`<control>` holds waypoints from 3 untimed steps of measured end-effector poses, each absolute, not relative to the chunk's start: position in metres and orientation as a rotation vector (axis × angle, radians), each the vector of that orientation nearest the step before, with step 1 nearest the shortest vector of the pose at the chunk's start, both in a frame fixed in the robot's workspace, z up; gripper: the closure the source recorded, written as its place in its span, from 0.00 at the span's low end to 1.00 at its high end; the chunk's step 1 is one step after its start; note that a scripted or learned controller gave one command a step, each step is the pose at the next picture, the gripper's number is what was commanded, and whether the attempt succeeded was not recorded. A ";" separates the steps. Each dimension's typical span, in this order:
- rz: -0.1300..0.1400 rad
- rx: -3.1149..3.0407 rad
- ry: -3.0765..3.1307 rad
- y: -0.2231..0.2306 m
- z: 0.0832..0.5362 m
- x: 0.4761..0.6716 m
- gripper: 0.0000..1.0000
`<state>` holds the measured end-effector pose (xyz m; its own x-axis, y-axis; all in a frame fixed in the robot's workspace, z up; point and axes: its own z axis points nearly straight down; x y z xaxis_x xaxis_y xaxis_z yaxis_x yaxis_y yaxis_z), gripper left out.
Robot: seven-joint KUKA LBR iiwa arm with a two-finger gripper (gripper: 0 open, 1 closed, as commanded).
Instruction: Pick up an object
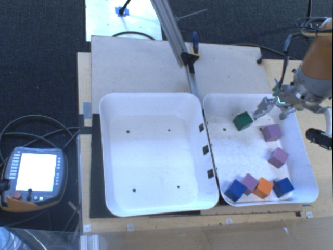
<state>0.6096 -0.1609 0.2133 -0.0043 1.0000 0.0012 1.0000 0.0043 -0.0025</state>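
Several cubes lie in the right bin [216, 105]. A green cube [242, 121] sits near its back, with a purple cube [271, 133] to its right and another purple cube [278, 157] further forward. Along the front wall are a blue cube [235, 189], a purple cube [250, 183], an orange cube [263, 187] and a second blue cube [283, 187]. My gripper [271, 112] hangs over the back right of this bin, just right of the green cube and above the upper purple cube. Its fingers are open with nothing between them.
The left bin [109, 139] stands beside the right one, sharing a middle wall. A metal pole [171, 27] slants across the back of the bench. A teach pendant [34, 178] lies on the floor at the far left.
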 end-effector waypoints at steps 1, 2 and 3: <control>-0.001 -2.216 -2.228 -0.161 0.215 0.610 0.00; 0.003 -2.217 -2.222 -0.160 0.168 0.601 0.00; 0.004 -2.217 -2.221 -0.163 0.115 0.591 0.00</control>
